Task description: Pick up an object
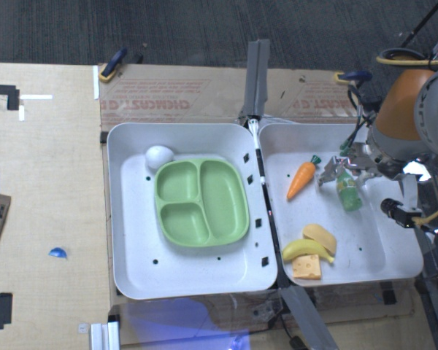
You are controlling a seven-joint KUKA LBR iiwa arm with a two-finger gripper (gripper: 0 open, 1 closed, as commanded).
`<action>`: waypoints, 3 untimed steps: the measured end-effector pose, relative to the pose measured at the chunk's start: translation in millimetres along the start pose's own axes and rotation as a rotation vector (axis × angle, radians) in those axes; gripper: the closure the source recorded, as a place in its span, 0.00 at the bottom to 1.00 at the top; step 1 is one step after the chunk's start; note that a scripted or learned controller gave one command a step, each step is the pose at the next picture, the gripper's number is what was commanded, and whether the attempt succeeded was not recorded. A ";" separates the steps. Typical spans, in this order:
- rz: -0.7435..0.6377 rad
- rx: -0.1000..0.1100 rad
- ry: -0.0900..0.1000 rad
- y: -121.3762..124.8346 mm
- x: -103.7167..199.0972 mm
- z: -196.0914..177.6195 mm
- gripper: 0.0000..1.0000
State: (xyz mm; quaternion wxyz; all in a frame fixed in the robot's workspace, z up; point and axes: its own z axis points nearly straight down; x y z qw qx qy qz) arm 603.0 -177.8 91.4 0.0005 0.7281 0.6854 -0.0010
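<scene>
While the arm (pixel 412 115) reaches in from the right, its gripper (pixel 341 173) hangs low over the right bin (pixel 372 257), directly above a pale green bottle (pixel 350 195) that lies on the bin floor. The metal fingers sit at the bottle's upper end, but whether they are parted or closed, and whether they grip the bottle at all, cannot be told from this angle. Just left of the gripper, a toy carrot (pixel 301 179) lies at a slant, its green top pointing toward the fingers and close to them. Near the bin's front edge sit three yellow pieces bunched together: a banana (pixel 304 249), a pale slice (pixel 321 235) touching it from behind, and a cheese wedge (pixel 306 267) in front. A grey divider bar (pixel 257 86) runs between the two bins. The left bin (pixel 131 254) carries a green three-section tray (pixel 202 201) near its middle, with a white ball (pixel 159 155) resting just beyond the tray's far left corner. Brown cardboard (pixel 175 93) lies behind the bins, a blue clamp (pixel 114 62) at its left end. On the bench to the left lies a small blue object (pixel 57 253).
</scene>
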 end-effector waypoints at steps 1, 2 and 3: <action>0.077 0.001 0.001 -3.7 0.1 0.4 0.00; 0.074 0.002 0.000 -3.5 -0.2 -8.5 1.00; 0.050 0.001 0.000 25.9 91.5 -121.5 1.00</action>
